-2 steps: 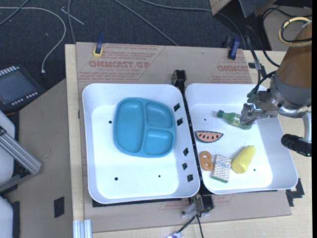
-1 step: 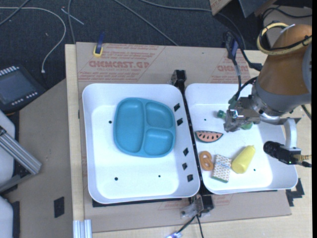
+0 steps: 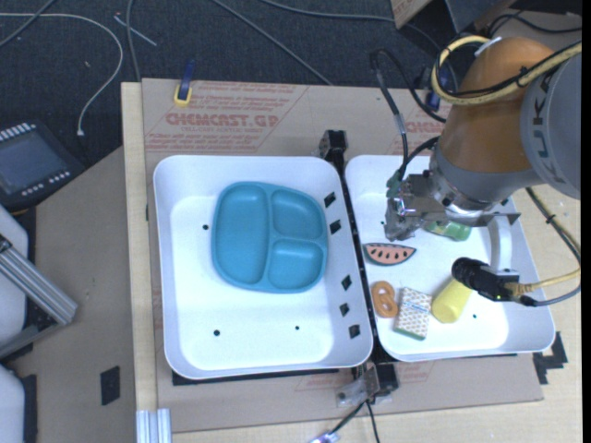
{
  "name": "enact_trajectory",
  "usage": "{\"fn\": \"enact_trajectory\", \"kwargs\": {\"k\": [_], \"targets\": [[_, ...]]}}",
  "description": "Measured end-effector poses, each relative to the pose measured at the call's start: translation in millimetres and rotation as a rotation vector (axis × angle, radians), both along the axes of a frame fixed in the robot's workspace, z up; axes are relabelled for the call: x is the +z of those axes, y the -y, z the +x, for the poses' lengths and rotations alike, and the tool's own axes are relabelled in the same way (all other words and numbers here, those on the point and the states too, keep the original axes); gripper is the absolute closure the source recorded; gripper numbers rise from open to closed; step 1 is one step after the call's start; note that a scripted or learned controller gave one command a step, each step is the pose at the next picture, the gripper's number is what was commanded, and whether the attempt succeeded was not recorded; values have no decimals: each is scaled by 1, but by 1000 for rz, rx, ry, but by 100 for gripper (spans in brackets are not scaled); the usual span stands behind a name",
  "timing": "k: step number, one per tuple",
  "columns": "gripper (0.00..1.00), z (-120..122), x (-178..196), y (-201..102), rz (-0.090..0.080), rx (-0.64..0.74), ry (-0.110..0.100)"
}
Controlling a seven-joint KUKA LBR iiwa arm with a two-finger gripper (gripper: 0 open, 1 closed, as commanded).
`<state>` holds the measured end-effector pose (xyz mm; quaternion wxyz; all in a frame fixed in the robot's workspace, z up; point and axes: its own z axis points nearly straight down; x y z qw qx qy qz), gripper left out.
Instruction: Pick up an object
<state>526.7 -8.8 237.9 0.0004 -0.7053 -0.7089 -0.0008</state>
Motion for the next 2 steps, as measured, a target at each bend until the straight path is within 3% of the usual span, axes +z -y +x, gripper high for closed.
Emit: {"fn": "enact_trajectory", "kwargs": {"k": [2], "targets": [[100, -7, -22, -98, 1, 0, -5]]}}
